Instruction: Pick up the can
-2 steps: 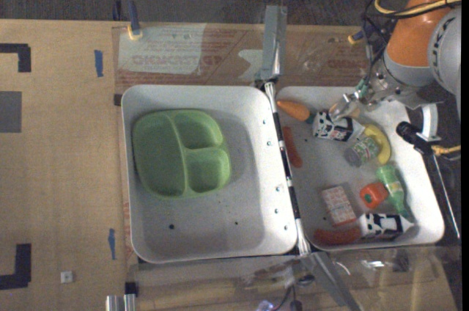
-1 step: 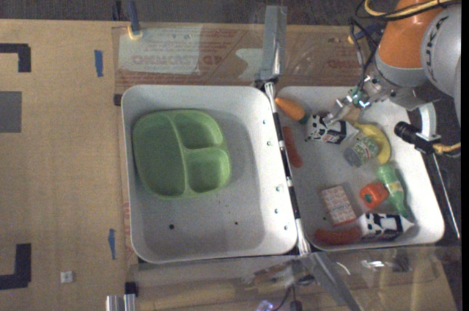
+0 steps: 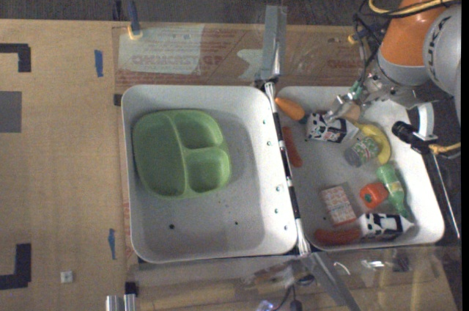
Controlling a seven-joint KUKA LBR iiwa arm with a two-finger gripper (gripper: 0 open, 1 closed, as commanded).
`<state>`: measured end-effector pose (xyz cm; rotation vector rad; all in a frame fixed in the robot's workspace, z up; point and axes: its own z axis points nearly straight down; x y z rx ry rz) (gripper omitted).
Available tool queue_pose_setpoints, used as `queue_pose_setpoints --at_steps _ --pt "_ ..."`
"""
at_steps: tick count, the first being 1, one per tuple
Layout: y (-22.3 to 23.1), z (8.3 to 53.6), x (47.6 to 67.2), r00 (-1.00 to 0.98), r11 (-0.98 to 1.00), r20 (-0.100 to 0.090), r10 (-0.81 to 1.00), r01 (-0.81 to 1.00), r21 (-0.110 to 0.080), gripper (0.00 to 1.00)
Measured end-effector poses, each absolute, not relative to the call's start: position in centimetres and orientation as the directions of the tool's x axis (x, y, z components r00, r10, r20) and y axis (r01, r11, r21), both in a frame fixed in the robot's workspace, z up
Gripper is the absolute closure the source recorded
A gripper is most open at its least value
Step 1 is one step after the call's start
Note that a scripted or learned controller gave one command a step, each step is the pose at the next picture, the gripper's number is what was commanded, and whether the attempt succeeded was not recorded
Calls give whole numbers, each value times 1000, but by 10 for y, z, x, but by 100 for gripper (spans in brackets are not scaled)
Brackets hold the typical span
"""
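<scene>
Bench (image 3: 58, 155), tan board w/ black corner marks and blue tape bits, is taking up most of the view; dark carpet is showing along the top, w/ thin black legs of some stand getting cut off by the top edge. Left bin (image 3: 146, 229) is sitting on it, holding a green divided tray (image 3: 183, 152) toward its upper left. Right bin (image 3: 429, 225) is sitting just beside it, rims touching down the middle, and holding all the small stuff. Arm (image 3: 421, 31) is coming in from upper right, grey w/ orange band, partly cut off by the frame edge, yellow cable looping over it. Gripper (image 3: 350, 105) is hanging over the upper part of the right bin, just above a cow-print carton (image 3: 326, 128); fingers are too small and blurred, so can't tell how far apart they are or if anything's in them. Can (image 3: 363, 152), greyish and hard to make out, is lying near the bin's upper middle, touching a yellow banana (image 3: 377, 141), apart from the gripper. Second cow-print carton (image 3: 381, 225) is resting at lower right, beside a red sausage (image 3: 337, 235). Green bottle (image 3: 392, 185), orange-red item (image 3: 372, 194), pink box (image 3: 338, 203), carrot (image 3: 291, 108) and another sausage (image 3: 292, 147) are lying scattered around.
</scene>
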<state>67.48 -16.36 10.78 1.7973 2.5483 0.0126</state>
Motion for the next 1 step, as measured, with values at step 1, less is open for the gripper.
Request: queue_pose_setpoints --at_steps 1 --pt "-205 107 614 -172 173 -14 985 984 41 0"
